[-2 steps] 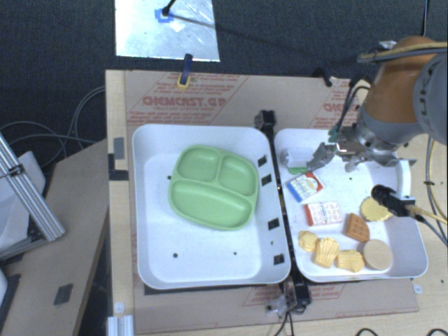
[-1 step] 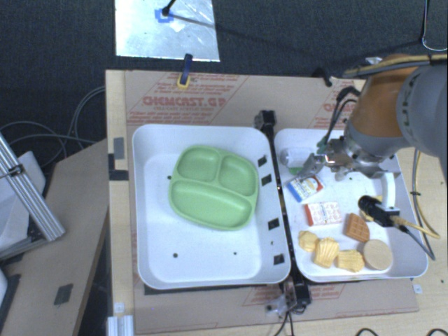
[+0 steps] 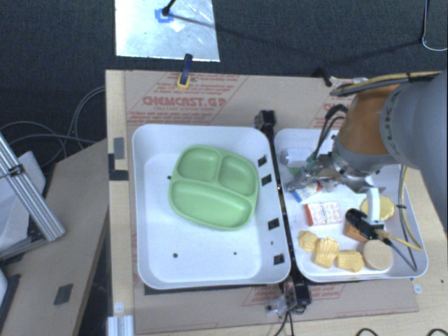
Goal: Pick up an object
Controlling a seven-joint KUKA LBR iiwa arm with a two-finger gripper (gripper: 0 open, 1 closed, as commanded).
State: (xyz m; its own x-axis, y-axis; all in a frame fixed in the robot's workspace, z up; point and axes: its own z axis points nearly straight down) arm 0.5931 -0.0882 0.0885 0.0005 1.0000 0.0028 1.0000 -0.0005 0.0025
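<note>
My gripper (image 3: 302,181) hangs low over the left part of the right bin (image 3: 413,250), near its upper half. A small blue thing (image 3: 297,194) lies just below it. A red and white box (image 3: 323,213) lies a little further toward the front. Several yellow lumpy pieces (image 3: 325,252) sit in the bin's front, with a tan round disc (image 3: 379,255) at their right. A yellow and white thing (image 3: 380,206) lies at the right of the box. The arm's body hides the bin's far right corner.
The left bin (image 3: 154,257) holds a green divided plate (image 3: 213,186) near its middle. A black divider with clips (image 3: 274,187) runs between the two bins. Cardboard (image 3: 210,96) lies under both bins, and a shiny sheet (image 3: 166,18) lies beyond it.
</note>
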